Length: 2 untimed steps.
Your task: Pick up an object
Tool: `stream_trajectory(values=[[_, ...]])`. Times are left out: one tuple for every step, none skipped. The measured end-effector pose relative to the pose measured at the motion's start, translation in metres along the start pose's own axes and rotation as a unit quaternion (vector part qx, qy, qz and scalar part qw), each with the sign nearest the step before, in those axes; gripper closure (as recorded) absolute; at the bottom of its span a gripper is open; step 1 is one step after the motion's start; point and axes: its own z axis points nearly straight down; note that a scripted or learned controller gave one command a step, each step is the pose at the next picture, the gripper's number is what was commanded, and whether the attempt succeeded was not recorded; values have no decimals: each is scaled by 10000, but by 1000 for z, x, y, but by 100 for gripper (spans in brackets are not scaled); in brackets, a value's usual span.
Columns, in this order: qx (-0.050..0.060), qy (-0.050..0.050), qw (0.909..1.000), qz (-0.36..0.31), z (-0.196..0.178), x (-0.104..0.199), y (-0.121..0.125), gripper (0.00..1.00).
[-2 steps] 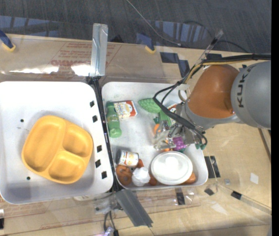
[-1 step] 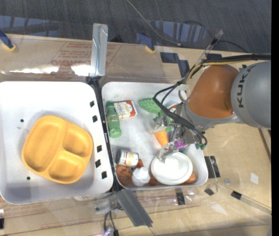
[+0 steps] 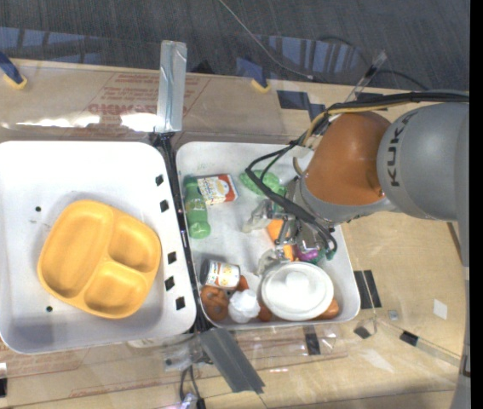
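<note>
Gripper (image 3: 282, 233): low in the right bin (image 3: 224, 156), jaw state cannot be told — clutter hides it.
Nearest object: white bowl (image 3: 296, 290) — just below the gripper.
Green bottle (image 3: 197, 212): to its left, upright long axis.

Arm (image 3: 394, 160) bent, gripper (image 3: 285, 233) low (wrist orange)

Two bins side by side: the left bin (image 3: 2, 228) holds a divided tray (image 3: 98, 257). The right bin (image 3: 224, 153) holds a bottle (image 3: 197, 213) at its left, a can (image 3: 221, 274) below it, and a round lid (image 3: 296, 290) to the can's right.
</note>
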Motion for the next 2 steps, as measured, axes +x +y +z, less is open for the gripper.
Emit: stream_trajectory(values=[[8,-21,10000,-28,-11,-2,1,100],[21,-76,9989,453,-152,-47,36,100]])
